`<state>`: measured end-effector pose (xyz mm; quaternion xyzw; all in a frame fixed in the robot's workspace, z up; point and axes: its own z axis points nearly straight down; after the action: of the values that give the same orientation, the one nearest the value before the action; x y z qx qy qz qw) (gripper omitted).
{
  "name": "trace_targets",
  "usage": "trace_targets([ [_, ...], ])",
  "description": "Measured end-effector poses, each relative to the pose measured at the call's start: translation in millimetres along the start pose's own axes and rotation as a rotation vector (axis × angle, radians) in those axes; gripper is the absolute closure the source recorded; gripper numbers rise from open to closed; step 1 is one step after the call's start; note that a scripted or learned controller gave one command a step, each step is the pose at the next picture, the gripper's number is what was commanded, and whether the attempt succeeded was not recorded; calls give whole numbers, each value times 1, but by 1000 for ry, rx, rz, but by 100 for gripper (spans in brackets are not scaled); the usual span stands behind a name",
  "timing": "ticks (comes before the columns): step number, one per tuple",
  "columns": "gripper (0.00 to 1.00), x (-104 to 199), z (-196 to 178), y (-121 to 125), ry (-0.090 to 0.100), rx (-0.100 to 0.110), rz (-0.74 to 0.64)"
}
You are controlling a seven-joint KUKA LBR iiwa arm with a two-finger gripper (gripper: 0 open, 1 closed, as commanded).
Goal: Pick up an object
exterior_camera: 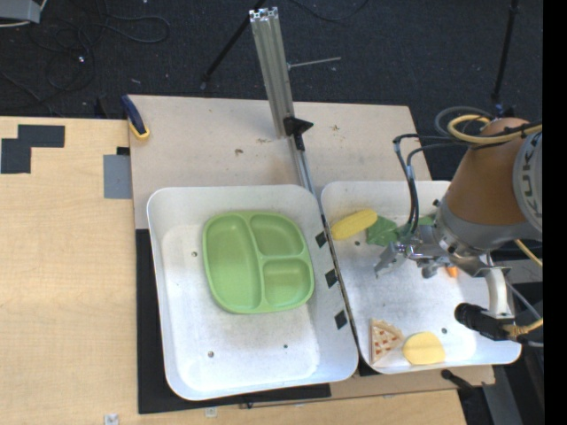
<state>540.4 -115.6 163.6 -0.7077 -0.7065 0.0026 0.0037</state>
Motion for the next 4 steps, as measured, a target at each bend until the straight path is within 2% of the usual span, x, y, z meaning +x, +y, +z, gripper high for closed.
trace_targets([
  [1,0,-6,49,-8,0,1,0],
  [2,100,-7,36,-6,0,-4,3],
  [4,100,-12,-85,-14,-3,-14,-3],
])
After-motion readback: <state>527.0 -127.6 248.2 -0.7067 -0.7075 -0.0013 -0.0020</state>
